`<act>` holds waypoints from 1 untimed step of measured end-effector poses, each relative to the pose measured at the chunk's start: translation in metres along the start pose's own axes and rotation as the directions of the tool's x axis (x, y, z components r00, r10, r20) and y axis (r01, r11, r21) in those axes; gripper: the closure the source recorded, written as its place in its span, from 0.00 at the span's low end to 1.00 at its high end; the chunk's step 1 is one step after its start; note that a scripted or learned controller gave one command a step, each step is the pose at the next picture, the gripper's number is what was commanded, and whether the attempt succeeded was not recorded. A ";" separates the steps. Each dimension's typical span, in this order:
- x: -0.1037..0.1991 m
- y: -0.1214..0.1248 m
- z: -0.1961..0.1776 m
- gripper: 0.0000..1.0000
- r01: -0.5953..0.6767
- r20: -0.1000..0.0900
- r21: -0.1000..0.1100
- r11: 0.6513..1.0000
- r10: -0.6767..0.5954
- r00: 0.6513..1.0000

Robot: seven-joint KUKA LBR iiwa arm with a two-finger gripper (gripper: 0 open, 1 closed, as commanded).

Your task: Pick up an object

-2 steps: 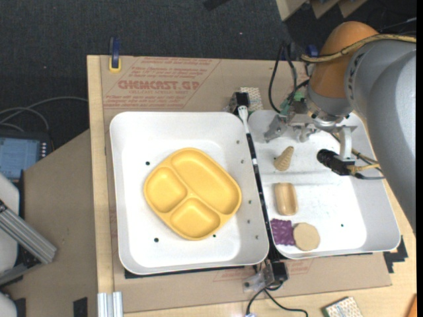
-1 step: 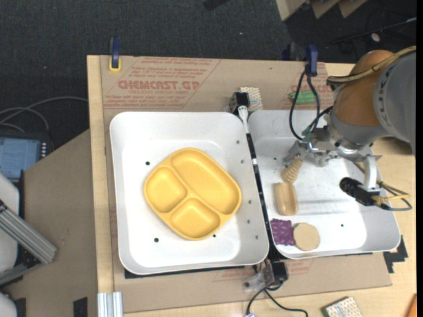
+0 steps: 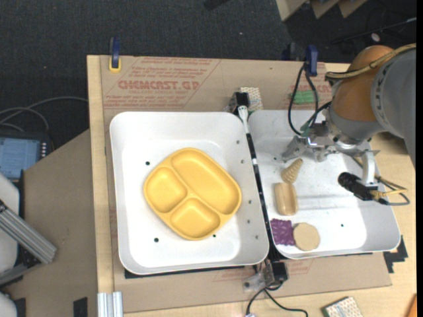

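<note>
Camera view from above: we find the gripper (image 3: 309,145) low over the back part of the right bin (image 3: 334,210), carried by the grey and orange arm (image 3: 360,98) reaching in from the right. At this angle the wrist hides its working end, so we cannot tell whether it is wide or narrow. Nothing can be seen held in it.

Just in front of the gripper, toward the dividing wall, lies a ridged cone-shaped piece (image 3: 291,170), pale tan, with its point tilted up toward the gripper. It appears close to touching, though we cannot confirm contact. Just below it lies a tan block (image 3: 285,199), on its side. Near the front wall sit a purple piece (image 3: 281,231) and a round tan disc (image 3: 306,236), touching each other.

The left bin (image 3: 132,150) holds a yellow divided plate (image 3: 192,191), well apart from the gripper.

Our judgement: the step in hand is the approach, with no grasp made. The cone-shaped piece is the likeliest target. The next move calls for centring over it, descending and closing across its narrow width. The ridged taper may slip, and the nearby bin wall limits clearance.
</note>
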State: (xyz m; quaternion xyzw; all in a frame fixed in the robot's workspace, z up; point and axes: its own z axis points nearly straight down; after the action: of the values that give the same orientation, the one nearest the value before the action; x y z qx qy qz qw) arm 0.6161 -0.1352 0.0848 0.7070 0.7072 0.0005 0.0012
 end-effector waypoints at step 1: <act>-0.033 0.044 -0.001 0.00 0.000 0.002 -0.004 1.000 0.000 1.000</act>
State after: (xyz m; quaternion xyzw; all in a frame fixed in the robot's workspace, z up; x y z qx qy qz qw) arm 0.6604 -0.1677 0.0854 0.7069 0.7073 0.0012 0.0035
